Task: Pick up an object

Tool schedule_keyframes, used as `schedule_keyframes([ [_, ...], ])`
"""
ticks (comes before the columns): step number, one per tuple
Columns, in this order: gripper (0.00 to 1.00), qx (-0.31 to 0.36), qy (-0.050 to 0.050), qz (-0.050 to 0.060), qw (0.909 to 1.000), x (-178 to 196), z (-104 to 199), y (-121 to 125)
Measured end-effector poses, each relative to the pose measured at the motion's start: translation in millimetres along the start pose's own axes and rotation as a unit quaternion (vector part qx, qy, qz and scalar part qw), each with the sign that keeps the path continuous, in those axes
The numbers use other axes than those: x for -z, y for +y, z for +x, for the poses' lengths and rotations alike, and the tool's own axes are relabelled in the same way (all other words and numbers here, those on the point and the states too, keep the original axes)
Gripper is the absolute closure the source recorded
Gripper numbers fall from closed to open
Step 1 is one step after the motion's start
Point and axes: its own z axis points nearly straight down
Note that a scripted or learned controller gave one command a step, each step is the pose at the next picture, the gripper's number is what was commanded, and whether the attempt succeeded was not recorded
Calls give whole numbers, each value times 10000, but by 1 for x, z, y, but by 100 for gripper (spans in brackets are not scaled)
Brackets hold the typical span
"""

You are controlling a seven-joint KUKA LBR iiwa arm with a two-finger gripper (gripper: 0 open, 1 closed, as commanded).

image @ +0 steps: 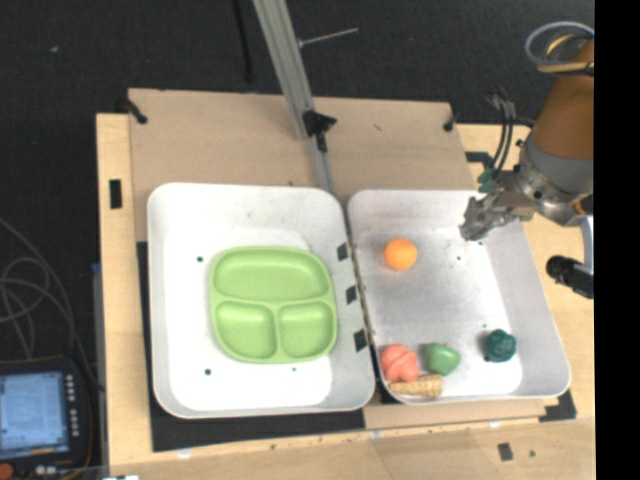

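Our gripper [478, 220] hangs over the far edge of the right bin [520, 288]; we cannot tell its state. We judge the orange ball [400, 255], just ahead to its left, light, smooth and apt to roll, so we would close across its middle. Nothing crowds it. Well below the gripper lie a green lump [499, 345], a pink piece [399, 362] and a green piece [440, 357]; a green divided tray [272, 303] sits far left.
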Motion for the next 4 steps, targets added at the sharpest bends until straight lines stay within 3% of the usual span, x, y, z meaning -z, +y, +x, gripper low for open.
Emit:
schedule_keyframes([
  [1,100,4,2,6,10000,55,-2,2],
  [2,100,15,12,38,10000,50,47,12],
  [4,100,19,18,40,10000,32,138,10],
])
